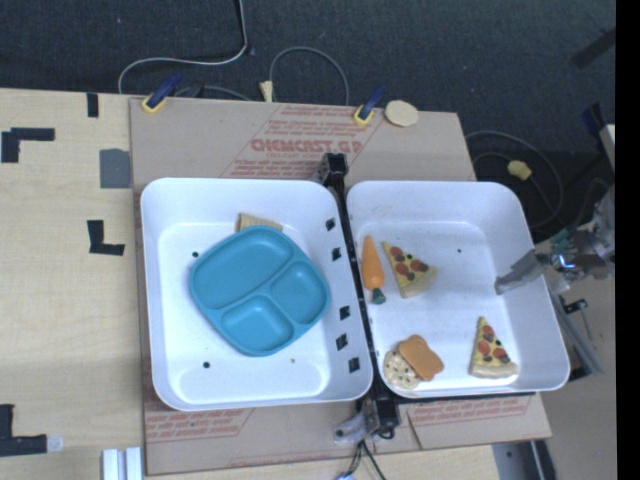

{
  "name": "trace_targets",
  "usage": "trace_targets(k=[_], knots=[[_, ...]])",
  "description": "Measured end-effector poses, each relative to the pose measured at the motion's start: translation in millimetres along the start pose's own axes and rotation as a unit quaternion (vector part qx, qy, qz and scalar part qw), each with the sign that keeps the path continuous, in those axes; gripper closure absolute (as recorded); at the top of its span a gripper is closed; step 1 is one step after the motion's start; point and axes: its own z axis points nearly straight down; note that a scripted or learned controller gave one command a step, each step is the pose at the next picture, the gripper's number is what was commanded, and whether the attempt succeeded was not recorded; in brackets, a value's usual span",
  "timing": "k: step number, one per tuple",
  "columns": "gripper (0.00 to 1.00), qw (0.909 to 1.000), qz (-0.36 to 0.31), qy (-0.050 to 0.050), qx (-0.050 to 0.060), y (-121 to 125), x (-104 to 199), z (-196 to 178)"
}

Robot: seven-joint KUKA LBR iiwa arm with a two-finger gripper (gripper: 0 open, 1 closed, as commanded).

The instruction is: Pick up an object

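Camera view: tool waits at right bin's edge

Approach step. The tool [520, 271] hovers over the right bin's [452, 200] rim; its opening I cannot tell. Nearest lies a pizza slice [491, 350], just below-left. Next, descend onto it.

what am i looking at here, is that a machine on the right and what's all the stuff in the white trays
This is one camera fixed above a workbench, looking down at a slant. Two shallow white bins sit side by side on a brown board. The left bin holds a blue plastic divided plate, with a tan flat piece peeking out behind it. The right bin holds toy food: an orange carrot, two pizza slices, one near the carrot and one at the near right corner, plus a toast slice on a cracker. At the right edge, the grey robot arm's gripper reaches in over the right bin's rim. Nothing is visible between its fingers.
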Motion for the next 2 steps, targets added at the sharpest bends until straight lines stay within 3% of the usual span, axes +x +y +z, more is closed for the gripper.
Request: trace_targets(k=[1,2], knots=[[0.00,1.0000,0.000,0.003,0.007,-6.8,17.8,148.2],[1.00,1.0000,0.000,0.001,0.001,-3.6,15.9,130.1]])
